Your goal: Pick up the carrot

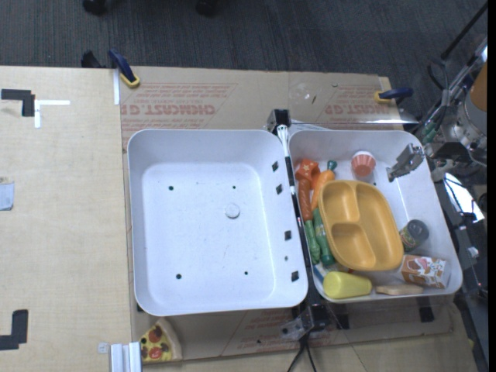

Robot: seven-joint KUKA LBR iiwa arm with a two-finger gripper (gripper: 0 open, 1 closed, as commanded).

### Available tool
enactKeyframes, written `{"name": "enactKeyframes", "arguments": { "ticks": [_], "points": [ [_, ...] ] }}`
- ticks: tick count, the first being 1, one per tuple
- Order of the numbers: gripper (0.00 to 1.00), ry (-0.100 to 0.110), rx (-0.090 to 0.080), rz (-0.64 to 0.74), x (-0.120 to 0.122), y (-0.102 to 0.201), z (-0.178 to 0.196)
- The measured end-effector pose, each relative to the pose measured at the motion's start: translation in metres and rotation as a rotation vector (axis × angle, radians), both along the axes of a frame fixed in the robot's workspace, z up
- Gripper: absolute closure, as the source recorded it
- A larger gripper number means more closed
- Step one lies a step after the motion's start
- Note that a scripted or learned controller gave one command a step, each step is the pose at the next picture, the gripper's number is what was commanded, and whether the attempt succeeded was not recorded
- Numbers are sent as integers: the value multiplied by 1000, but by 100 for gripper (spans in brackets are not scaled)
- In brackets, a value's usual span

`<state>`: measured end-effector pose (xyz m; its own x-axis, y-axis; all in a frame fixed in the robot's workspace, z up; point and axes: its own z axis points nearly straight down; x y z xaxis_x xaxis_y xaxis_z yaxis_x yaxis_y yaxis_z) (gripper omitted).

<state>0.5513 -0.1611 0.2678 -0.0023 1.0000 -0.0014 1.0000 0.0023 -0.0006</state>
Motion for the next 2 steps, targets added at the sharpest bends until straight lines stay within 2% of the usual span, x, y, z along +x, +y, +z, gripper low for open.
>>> {"name": "enactKeyframes", "arguments": {
  "ticks": [1,2],
  "points": [
    [0,11,15,-432,2,-52,-154],
    [0,-2,1,-630,15,-9,-175]
  ]
}}
